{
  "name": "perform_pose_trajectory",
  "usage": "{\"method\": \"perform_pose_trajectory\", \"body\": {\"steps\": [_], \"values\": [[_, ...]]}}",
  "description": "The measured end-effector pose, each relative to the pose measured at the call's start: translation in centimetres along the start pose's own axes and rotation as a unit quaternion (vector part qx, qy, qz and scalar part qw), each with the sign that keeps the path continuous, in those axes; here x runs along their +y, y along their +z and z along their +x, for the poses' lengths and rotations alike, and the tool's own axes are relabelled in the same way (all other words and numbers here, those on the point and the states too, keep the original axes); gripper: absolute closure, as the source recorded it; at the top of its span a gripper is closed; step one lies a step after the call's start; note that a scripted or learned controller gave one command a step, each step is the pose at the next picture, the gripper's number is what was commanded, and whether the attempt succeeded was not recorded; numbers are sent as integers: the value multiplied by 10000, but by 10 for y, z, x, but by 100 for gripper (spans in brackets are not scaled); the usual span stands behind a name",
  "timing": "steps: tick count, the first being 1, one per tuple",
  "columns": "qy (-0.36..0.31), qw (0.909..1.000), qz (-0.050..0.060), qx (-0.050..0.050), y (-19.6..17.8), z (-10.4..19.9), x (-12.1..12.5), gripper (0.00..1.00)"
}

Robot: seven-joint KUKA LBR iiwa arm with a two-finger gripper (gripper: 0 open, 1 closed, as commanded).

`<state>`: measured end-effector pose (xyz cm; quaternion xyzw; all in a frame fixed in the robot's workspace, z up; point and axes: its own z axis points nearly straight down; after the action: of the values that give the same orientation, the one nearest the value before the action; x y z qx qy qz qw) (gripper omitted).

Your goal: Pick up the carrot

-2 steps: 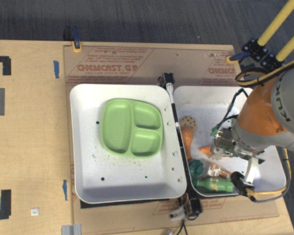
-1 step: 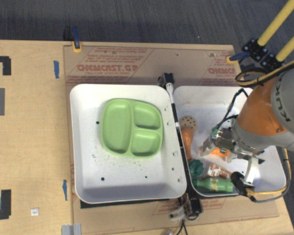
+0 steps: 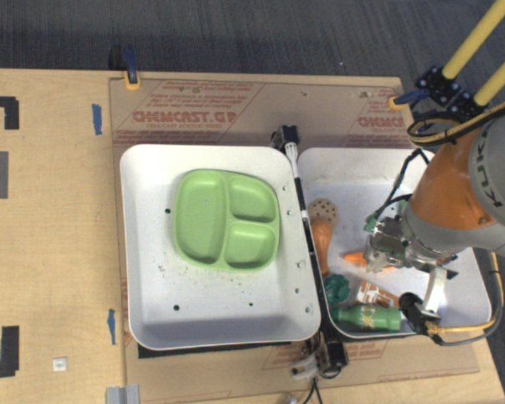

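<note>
The carrot [image 3: 355, 260] is a small orange piece lying in the right bin [image 3: 362, 175], left of centre. My gripper [image 3: 385, 257] hangs low over the bin right beside the carrot's right end, which runs under the gripper's body. From above, the wrist hides how the carrot sits against the gripper. The grey arm with its orange band [image 3: 450, 196] comes in from the right.
A longer orange object with a beige speckled head [image 3: 322, 225] lies by the right bin's left wall. Below the gripper are a teal item [image 3: 337, 289], an orange-and-white packet [image 3: 372, 294] and a green bottle [image 3: 366, 316]. The left bin [image 3: 143, 225] holds a green divided plate [image 3: 227, 219].
</note>
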<state>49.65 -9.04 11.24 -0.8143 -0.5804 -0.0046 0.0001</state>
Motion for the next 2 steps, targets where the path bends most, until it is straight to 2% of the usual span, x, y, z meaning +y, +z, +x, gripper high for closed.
{"method": "perform_pose_trajectory", "body": {"steps": [1, 2], "values": [[16, 10000, 0, 2, 20, -5, -8, 100], [17, 10000, -7, 2, 10, -4, -7, 100]]}}
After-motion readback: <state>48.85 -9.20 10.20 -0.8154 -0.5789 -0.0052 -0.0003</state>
